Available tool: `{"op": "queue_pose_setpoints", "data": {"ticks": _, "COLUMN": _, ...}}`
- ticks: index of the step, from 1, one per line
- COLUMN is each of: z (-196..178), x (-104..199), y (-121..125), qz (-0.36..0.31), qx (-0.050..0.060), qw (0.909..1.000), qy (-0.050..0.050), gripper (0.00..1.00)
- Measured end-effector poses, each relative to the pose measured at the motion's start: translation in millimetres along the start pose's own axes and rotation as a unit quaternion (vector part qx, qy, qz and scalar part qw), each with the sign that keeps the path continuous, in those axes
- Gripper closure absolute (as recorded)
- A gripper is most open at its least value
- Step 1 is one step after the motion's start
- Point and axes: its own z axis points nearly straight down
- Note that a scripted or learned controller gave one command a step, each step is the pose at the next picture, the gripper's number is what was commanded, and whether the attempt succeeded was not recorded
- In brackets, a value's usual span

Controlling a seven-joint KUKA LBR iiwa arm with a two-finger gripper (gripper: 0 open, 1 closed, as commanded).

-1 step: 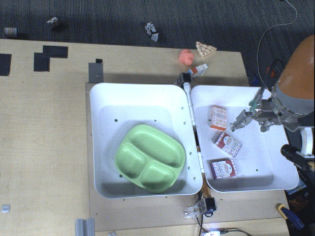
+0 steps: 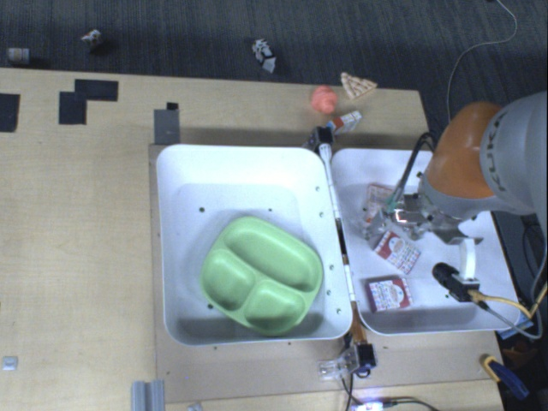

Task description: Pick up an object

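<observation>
Within the right bin [image 2: 488, 311], the claw [image 2: 392, 221] is poised over a red-and-white packet [image 2: 396, 248], its opening undeterminable from above; a centred vertical descent is advised, clear of the second packet [image 2: 389, 294] beside it.

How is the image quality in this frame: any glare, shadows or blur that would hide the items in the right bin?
Camera view: lighting is even and soft overall; the green tray casts a faint shadow on the left bin; a small bright glint sits near the hand, washing out detail there; the red-and-white packets look soft, their print unreadable; the arm's bulk darkens part of the right bin.
</observation>
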Motion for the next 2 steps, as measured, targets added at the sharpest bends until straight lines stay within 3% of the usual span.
{"op": "queue_pose_setpoints", "data": {"ticks": 1, "z": -11.7, "x": 0.3, "y": 1.9, "qz": 0.0, "qx": -0.003, "qw": 1.0, "qy": 0.0, "gripper": 1.0}}
{"op": "queue_pose_setpoints", "data": {"ticks": 2, "z": -11.6, "x": 0.3, "y": 1.8, "qz": 0.0, "qx": -0.003, "qw": 1.0, "qy": 0.0, "gripper": 0.0}}
